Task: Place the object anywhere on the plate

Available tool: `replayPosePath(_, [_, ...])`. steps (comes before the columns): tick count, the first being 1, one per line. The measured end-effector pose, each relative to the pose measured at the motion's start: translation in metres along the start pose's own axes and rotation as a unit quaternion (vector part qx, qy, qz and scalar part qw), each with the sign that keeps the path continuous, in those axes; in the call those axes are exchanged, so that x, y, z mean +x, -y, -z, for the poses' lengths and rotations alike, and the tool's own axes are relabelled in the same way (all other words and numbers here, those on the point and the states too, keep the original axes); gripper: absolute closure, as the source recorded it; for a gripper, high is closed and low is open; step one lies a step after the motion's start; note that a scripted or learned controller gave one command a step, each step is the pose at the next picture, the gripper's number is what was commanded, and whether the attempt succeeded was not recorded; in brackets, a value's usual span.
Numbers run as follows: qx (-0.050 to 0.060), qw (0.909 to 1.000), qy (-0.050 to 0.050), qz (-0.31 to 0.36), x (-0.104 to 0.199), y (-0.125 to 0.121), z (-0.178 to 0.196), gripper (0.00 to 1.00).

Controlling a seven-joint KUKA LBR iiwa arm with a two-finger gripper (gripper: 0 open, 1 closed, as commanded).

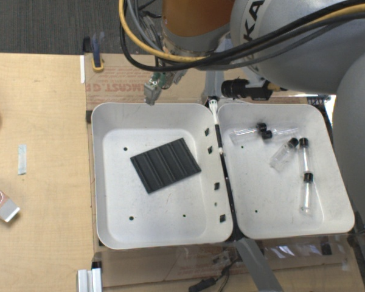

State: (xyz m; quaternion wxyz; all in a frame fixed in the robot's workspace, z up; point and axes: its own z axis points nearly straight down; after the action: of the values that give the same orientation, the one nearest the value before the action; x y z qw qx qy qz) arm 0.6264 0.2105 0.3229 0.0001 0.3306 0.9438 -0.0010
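While the arm (pixel 280 23) is held high over the worktop (pixel 42 102), the gripper (pixel 153 91) is seen above the left bin (pixel 103 224)'s far rim; its state cannot be told. The plate (pixel 165 165), dark and ribbed, lies there. Clear vials (pixel 305 181) with black caps lie in the right bin (pixel 334 218); they are judged light, stiff, slippery, best gripped mid-barrel.

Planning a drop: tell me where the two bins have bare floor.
Left bin: bare all around the dark ribbed plate, widest along the near wall. Right bin: bare in the near-left corner; crowded at the far side and right, where the clear tubes lie.
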Motion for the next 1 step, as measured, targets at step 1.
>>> replayPosePath(1, [0.0, 0.9944, 0.0, 0.106, -0.0205, -0.0106, -0.0334, 1.0])
